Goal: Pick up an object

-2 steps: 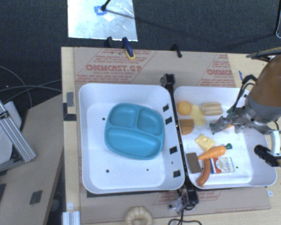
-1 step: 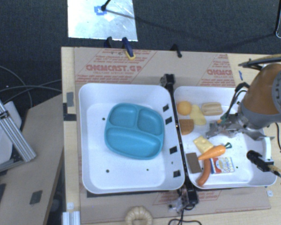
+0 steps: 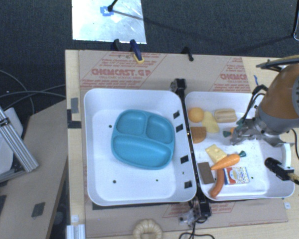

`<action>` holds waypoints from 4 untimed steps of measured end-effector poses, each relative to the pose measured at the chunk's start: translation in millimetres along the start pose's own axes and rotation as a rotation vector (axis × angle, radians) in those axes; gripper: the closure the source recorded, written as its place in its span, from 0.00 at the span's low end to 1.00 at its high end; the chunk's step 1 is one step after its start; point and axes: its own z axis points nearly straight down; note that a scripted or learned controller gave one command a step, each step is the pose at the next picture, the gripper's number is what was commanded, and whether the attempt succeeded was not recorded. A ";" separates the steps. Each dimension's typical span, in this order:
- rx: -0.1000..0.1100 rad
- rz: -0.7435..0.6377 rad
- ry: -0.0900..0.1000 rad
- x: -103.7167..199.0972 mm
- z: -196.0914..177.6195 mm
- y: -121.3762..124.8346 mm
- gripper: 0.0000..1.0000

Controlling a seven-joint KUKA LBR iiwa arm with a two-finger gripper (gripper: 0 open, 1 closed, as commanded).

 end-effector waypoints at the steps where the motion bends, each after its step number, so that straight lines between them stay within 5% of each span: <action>1: -0.001 -0.001 0.000 -0.4 -44.3 -3.0 1.00; 3: -0.002 -0.002 -0.001 -0.6 -131.8 -3.1 1.00; 4: 0.003 -0.007 0.002 59.2 -122.6 -6.8 1.00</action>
